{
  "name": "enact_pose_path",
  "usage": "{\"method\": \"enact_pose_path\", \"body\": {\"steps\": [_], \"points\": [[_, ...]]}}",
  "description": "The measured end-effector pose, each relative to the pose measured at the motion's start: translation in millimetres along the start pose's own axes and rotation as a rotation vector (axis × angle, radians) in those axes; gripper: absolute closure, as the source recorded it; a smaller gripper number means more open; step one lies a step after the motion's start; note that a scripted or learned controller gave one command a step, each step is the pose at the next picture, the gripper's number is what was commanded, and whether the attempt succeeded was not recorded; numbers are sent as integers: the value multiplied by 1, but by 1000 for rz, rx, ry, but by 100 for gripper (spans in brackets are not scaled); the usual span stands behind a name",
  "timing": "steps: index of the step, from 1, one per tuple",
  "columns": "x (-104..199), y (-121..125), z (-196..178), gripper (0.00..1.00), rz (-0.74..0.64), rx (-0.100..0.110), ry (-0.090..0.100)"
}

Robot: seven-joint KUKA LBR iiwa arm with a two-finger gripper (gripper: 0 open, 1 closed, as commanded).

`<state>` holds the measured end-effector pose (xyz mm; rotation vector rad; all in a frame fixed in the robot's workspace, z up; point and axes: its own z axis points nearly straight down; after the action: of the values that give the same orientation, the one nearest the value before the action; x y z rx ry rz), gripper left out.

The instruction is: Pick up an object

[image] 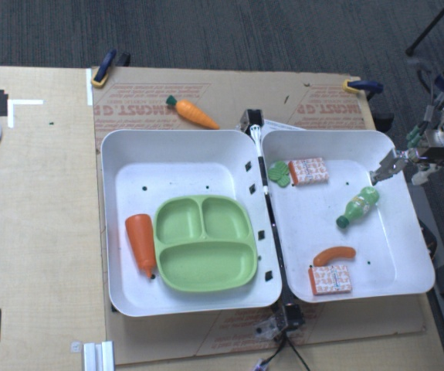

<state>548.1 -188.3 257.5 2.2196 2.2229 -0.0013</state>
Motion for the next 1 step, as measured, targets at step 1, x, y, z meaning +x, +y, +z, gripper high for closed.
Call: {"method": "enact_pose_path", "body": {"steps": [1], "points": [[32, -6, 112, 0, 105, 1, 1]]}}
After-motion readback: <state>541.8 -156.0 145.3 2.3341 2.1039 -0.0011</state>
